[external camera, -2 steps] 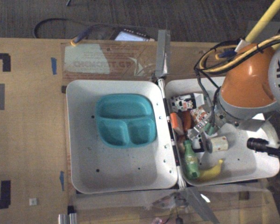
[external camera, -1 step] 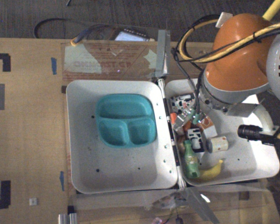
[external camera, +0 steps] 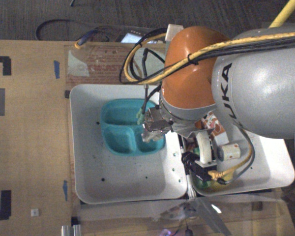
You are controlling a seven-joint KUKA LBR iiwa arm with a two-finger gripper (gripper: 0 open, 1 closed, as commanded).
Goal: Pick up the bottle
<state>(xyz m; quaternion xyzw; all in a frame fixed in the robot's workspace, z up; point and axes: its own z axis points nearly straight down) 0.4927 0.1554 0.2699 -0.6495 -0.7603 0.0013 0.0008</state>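
My gripper (external camera: pixel 150 132) hangs below the orange wrist band, over the right-hand part of a teal divided tray (external camera: pixel 120 127) in the left bin (external camera: pixel 88 171). A small pale green thing (external camera: pixel 139 114) shows beside the gripper at the tray's divider. In the right bin (external camera: pixel 280 171), partly under the arm, lies a white upright bottle-like thing (external camera: pixel 204 149). Next to it is a short white cylinder with a red end (external camera: pixel 230 151). The arm hides much of that bin, so I cannot tell for sure which of them is the bottle.
A colourful packet (external camera: pixel 214 124) lies in the right bin under the arm, and a green thing (external camera: pixel 202 183) sits near that bin's front left corner. The left bin's floor in front of the tray is bare white. Wooden bench (external camera: pixel 29 132) stretches to the left.
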